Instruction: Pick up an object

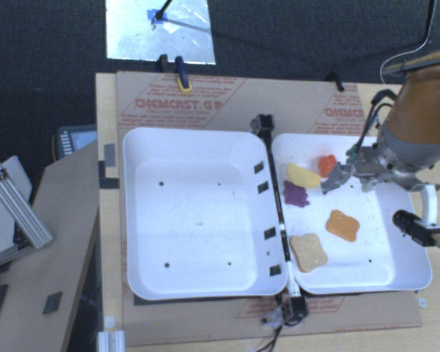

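The right bin [403, 270] holds several small objects. A yellow piece [303, 175] and a red-orange piece [327, 164] lie at its back left, with a purple piece [295, 194] just in front of them. An orange piece [342, 225] lies mid-bin and a tan toast-like slab [309, 251] sits at the front left. My gripper [352, 181] hangs over the back middle of this bin, just right of the red-orange piece. Its two grey fingers stand apart, open, with nothing between them.
The left bin [136, 196] sits beside the right one, with a black divider [275, 196] between them. The arm's orange band [425, 105] and grey wrist rise at the right. A black fitting [414, 226] juts over the right bin's right rim.
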`<state>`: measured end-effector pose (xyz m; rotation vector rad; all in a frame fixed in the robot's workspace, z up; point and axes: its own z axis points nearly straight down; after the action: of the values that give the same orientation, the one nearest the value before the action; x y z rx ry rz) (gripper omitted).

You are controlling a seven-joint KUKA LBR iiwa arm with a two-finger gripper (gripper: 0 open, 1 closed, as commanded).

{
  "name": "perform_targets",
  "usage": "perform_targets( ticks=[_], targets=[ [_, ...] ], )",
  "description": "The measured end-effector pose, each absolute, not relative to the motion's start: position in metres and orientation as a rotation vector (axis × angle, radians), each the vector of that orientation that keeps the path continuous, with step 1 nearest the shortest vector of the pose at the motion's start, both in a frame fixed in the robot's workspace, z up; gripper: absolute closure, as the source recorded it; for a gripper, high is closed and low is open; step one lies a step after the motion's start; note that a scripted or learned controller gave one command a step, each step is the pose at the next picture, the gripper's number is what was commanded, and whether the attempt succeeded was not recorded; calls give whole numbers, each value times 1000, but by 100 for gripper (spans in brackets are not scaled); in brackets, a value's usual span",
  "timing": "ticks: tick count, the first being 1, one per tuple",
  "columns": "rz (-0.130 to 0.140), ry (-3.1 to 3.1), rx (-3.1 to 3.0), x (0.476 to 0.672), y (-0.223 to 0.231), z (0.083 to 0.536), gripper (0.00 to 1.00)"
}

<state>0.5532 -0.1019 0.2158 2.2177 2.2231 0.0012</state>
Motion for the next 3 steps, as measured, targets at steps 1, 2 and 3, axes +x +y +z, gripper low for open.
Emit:
perform_targets(
  ticks=[1,2,3],
  targets=[
    [4,2223,2214,554,-102,227,100],
    [17,2236,2200,534,3,315,100],
    [24,2224,2204,505,33,447,100]
  ],
)
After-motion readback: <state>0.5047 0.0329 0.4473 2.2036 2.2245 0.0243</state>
